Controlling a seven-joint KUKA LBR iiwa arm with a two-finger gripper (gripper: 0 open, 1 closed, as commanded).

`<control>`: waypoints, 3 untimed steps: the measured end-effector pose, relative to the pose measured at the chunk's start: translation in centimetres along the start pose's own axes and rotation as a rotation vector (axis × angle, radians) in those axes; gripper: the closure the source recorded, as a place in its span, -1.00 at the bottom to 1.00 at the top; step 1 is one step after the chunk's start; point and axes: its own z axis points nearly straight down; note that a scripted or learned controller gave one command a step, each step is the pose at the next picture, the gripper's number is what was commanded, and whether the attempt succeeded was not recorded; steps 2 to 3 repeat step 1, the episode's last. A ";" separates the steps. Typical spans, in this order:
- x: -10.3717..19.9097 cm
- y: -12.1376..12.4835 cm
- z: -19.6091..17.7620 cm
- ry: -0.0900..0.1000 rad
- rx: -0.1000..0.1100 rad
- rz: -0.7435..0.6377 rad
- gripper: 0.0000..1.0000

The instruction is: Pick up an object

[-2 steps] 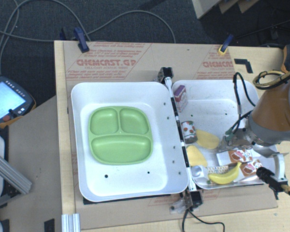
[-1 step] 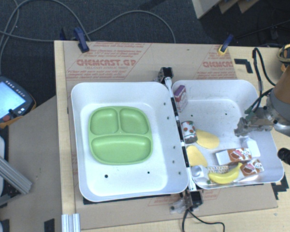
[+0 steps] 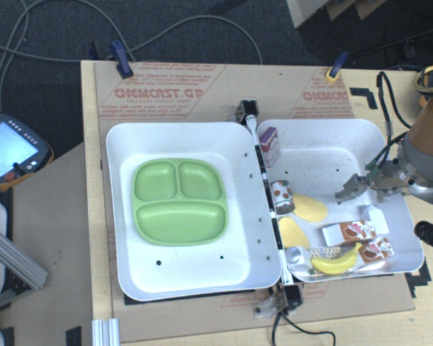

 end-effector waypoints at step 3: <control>-1.8 -0.5 8.0 0.000 -0.011 -0.004 -1.00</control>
